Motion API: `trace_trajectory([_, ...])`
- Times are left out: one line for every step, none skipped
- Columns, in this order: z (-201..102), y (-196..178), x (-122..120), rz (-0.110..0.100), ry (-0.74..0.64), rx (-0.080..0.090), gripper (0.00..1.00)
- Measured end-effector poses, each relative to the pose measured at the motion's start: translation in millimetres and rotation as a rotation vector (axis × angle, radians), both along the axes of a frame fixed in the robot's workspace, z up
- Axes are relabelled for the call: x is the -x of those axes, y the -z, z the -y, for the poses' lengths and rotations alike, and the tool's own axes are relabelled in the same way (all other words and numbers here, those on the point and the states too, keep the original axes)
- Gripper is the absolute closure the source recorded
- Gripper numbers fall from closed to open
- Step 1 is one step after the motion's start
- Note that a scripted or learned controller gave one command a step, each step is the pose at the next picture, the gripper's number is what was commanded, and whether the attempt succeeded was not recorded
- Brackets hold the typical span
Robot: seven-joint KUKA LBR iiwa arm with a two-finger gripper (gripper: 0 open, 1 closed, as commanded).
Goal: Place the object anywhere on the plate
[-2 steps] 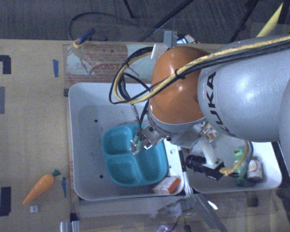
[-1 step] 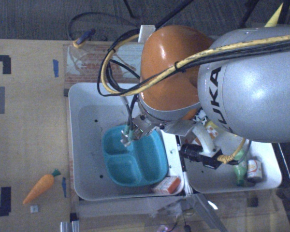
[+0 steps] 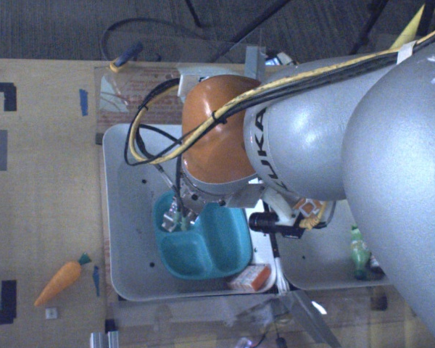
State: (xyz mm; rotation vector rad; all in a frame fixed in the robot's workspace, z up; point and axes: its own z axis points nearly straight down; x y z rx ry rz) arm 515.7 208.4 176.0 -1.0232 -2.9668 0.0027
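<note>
Two white bins sit side by side on your bench, and the arm (image 3: 326, 136) comes in from the right, its grey bulk covering most of the right bin (image 3: 326, 281) and part of the left bin (image 3: 123, 194). Your orange band (image 3: 214, 133) hangs above the left bin, with yellow and black cables looping out to its left. Below it the gripper (image 3: 175, 217) points down at the upper left edge of the blue plate (image 3: 203, 249), a divided dish lying in the lower half of the left bin. You cannot tell from this angle whether the claw is open or closed, and nothing can be made out between its tips. An orange and white object (image 3: 252, 277) lies in the left bin just beside the plate's lower right corner, close to the wall shared by the two bins; it is off the plate. A green object (image 3: 359, 251) shows in the right bin, partly hidden by the arm. Outside the bins, a toy carrot (image 3: 58, 281) lies on the bench well to the left, near the lower left corner of the left bin
</note>
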Motion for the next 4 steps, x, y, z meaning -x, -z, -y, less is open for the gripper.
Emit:
trace_trajectory([-10.5,-18.3,29.7,0.0,-0.221,-0.001,1.0])
trace_trajectory([-10.4,-18.3,29.6,0.0,-0.22,-0.001,0.0])
trace_trajectory([-10.9,-26.5,28.4,0.0,-0.218,-0.002,1.0])
trace_trajectory([-11.1,-26.5,28.5,0.0,-0.219,-0.002,0.0])
